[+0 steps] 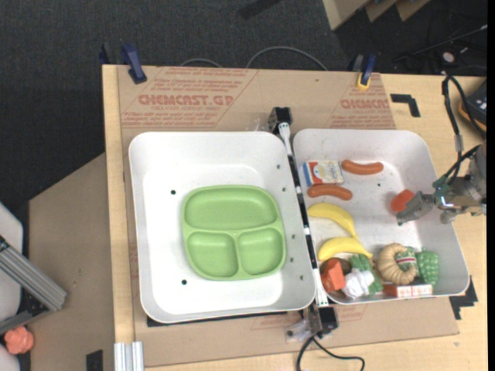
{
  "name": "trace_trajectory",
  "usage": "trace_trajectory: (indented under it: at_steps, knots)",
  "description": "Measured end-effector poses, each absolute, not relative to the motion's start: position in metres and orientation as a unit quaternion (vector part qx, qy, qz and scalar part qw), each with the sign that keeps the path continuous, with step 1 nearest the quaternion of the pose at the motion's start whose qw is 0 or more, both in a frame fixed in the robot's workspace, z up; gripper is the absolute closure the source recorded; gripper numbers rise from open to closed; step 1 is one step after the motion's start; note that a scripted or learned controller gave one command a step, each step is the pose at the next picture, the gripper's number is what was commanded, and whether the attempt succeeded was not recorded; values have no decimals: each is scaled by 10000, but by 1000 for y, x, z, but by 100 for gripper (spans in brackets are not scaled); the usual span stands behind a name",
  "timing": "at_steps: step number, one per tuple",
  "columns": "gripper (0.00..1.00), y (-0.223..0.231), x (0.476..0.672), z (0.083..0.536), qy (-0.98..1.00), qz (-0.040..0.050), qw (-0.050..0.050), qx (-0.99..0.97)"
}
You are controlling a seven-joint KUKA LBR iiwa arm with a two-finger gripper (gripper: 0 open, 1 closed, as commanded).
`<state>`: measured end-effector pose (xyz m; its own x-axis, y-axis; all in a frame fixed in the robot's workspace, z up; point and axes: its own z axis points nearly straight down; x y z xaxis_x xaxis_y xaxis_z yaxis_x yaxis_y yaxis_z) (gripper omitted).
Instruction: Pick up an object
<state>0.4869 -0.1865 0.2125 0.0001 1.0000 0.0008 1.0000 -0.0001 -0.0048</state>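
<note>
Camera view: the gripper (408, 210) is seen at the right of the frame, over the right bin (414, 147), its tip just beside a small red-orange piece (401, 199); whether its jaws are open or closed cannot be told. The piece is judged light, stiff and smooth, best taken across its narrow middle. Bare floor is left around it, with the bin's right wall near.

Plastic bins and toy food on a paper-covered wooden counter.
Both white bins (147, 207) look like smooth, slightly glossy plastic. The green divided plate (232, 232) is matt plastic. Bananas (334, 216) and sausages (362, 167) have a shiny plastic finish. Brown printed paper (193, 99) covers the pale wood counter (77, 230). The surrounding carpet (46, 68) appears dark and rough.
</note>
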Motion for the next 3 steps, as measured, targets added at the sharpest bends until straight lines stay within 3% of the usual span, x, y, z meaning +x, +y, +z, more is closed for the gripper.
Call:
trace_trajectory:
  at_steps: [1, 2, 3]
  knots:
    - [0, -199, 568, 109, -7081, 17, 23, -7061]
    - [0, -219, 633, 80, -7090, -15, 70, -7052]
    - [0, -212, 574, 81, -7065, 22, 53, -7077]
